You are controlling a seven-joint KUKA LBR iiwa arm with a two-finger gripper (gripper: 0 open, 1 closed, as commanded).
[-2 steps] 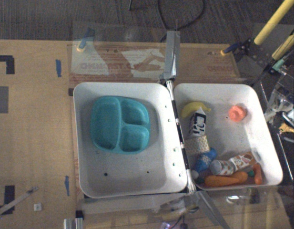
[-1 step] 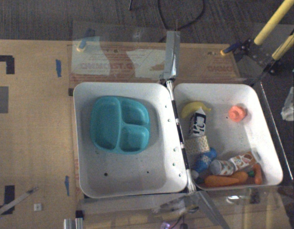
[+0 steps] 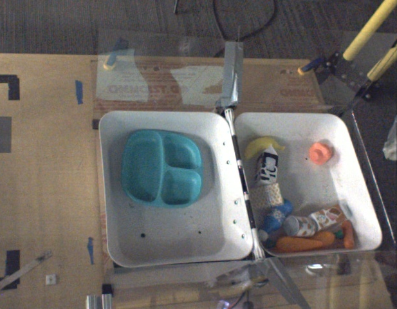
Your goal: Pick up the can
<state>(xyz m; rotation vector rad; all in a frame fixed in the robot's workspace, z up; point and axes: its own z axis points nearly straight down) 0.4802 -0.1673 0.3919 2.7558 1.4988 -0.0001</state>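
The can (image 3: pixel 313 222) lies on its side near the front of the right bin (image 3: pixel 352 172), its silver end facing left and its label printed in red and white. An orange carrot (image 3: pixel 305 241) lies just in front of it, touching or nearly so. A blue toy (image 3: pixel 275 216) sits against the can's left end.
The right bin also holds a yellow banana (image 3: pixel 262 147), a black-and-white carton (image 3: pixel 268 167), a patterned roll (image 3: pixel 266 195) and an orange cup (image 3: pixel 320 152). A teal divided plate (image 3: pixel 163 168) rests in the left bin (image 3: pixel 185 243). Yellow-handled clamps (image 3: pixel 372 24) stand at the back right.
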